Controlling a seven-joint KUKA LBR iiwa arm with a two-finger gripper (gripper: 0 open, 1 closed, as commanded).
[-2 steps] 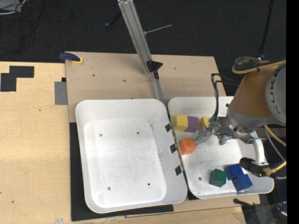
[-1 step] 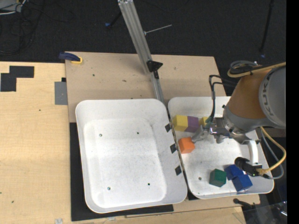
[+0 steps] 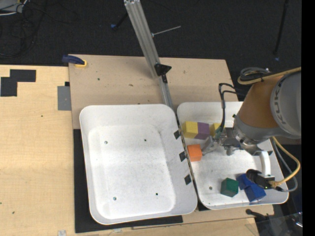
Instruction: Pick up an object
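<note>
Your arm (image 3: 268,109) is reaching in from the right over the right bin (image 3: 206,111), and the gripper (image 3: 210,144) sits low among the blocks at its left side, so you are in the approach-and-grasp step, with nothing lifted yet as far as the view shows. The orange block (image 3: 195,152) lies against the bin's left wall, just beside and slightly below the gripper tip; the yellow block (image 3: 190,129) and purple block (image 3: 203,129) touch each other just above it, with another small yellow piece (image 3: 217,129) to their right, partly behind the wrist. The green block (image 3: 229,187) and the blue pieces (image 3: 249,187) rest well apart near the bin's lower right. Whether the claw is spread or pressed together you cannot tell here: the metal parts at the tip blur together, and no block is visibly between them. The likeliest target looks to be the orange block. The next move calls for centring over it, closing squarely despite the nearby wall, then lifting straight up. Watch that the tip does not merely nudge it against the wall or catch the purple block above.
</note>
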